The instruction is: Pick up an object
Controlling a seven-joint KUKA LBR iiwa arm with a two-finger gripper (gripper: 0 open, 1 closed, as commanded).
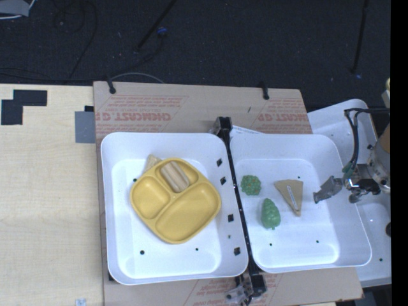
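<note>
Since the gripper (326,190), jaws in a state I cannot tell, hangs right of the tan wedge (290,195), a descent could miss it.

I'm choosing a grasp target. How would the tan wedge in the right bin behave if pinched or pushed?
The wedge lies flat and thin, so fingers may struggle to get under it; a push would probably slide it, not roll it. Its sharp outline suggests it's stiff. It looks small and likely light. The end effector sits just right of it.

Dark carpeted floor (210,30) strewn with cables (153,27) lies beyond a pale wooden bench (44,203).
</note>
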